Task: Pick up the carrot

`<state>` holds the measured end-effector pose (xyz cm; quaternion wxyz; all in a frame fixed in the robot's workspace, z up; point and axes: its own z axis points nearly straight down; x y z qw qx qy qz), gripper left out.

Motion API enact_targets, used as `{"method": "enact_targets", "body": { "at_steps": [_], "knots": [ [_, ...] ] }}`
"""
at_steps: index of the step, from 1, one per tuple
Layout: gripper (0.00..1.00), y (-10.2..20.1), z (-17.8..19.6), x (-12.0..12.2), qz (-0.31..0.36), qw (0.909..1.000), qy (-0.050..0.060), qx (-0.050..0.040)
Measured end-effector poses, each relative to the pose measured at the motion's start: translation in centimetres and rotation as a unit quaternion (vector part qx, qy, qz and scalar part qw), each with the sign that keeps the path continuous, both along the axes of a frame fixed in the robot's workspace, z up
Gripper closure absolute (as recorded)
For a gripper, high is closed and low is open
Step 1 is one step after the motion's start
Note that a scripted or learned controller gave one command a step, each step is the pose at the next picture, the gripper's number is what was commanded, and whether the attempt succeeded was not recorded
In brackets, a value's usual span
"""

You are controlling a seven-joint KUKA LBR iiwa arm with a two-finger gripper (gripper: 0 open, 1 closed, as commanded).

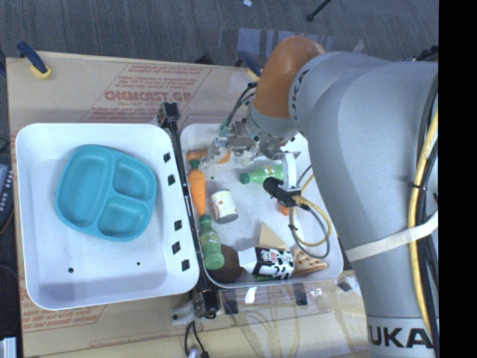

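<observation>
The carrot [198,190] is orange with a small green top. It lies lengthwise along the left wall of the right bin [325,233], pointing toward the near side. My gripper [227,145] hangs over the far end of that bin, just up and to the right of the carrot's green top. The wrist and its cables cover most of it. Nothing shows as held in it. A small orange piece [195,155] lies just left of the gripper, near the bin's far left corner.
A white can [223,206] sits right of the carrot. Also in this bin are a green bottle [262,175], a second green bottle [211,245], a brown ball [228,264], a cheese wedge [270,236] and a cow-patterned carton [274,262]. The left bin [45,274] holds a blue divided plate [106,191].
</observation>
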<state>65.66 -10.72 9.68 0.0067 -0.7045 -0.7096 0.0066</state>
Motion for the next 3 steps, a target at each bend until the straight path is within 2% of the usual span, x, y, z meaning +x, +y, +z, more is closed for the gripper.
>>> {"method": "enact_targets", "body": {
  "at_steps": [1,2,3],
  "knots": [
    [0.00,1.6,-0.8,-0.9,-0.077,0.9970,-0.002,-0.0019],
    [0.00,0.6,-0.9,-4.8,-0.273,0.9621,-0.001,-0.0031],
    [0.00,1.7,-0.9,-0.2,-0.483,0.8756,0.002,-0.0069]
  ]
}}
